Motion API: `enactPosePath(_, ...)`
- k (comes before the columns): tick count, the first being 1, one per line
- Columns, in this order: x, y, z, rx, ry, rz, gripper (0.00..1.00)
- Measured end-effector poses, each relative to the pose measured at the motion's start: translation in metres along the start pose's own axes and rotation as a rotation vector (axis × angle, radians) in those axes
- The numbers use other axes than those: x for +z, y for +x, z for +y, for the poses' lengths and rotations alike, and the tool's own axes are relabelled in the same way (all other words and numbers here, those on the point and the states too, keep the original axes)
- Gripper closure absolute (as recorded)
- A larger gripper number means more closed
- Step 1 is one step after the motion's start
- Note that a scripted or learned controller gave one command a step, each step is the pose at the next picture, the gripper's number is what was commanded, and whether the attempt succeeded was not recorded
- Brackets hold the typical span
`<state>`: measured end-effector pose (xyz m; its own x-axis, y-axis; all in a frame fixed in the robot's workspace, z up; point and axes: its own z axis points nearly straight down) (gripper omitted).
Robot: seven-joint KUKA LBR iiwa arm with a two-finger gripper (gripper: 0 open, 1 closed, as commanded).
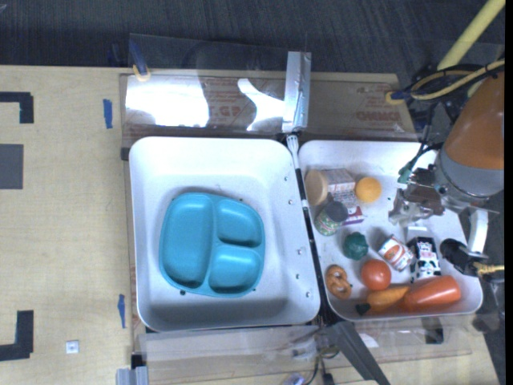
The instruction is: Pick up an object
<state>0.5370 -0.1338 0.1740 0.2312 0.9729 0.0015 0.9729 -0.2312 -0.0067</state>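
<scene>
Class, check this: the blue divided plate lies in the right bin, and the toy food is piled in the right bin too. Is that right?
One error: the blue divided plate lies in the left bin, not the right. The toy food is indeed piled in the right bin, as the camera view shows.

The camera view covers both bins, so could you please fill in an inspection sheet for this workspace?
Surface: wooden bench bearing two white bins side by side.
Job's things: right bin holds an orange ball, tomato, pretzel, green ball, small can and a long orange-red vegetable.
Clutter: blue divided plate in the left bin.
Grippers: gripper above the right bin's right side, nothing seen between its fingers.
Cables: yellow cable behind the arm.
Surroundings: dark floor.
</scene>
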Motion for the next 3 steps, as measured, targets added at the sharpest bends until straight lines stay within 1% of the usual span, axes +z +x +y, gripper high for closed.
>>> enactPosePath(1, -0.001, 0.000, 0.000, 0.000, -0.001, 0.000, 0.00)
enactPosePath(2, 0.052, 0.030, 0.020, -0.110, -0.014, -0.003, 0.00)
enactPosePath(3, 0.053, 0.029, 0.020, -0.109, -0.013, -0.004, 0.00)
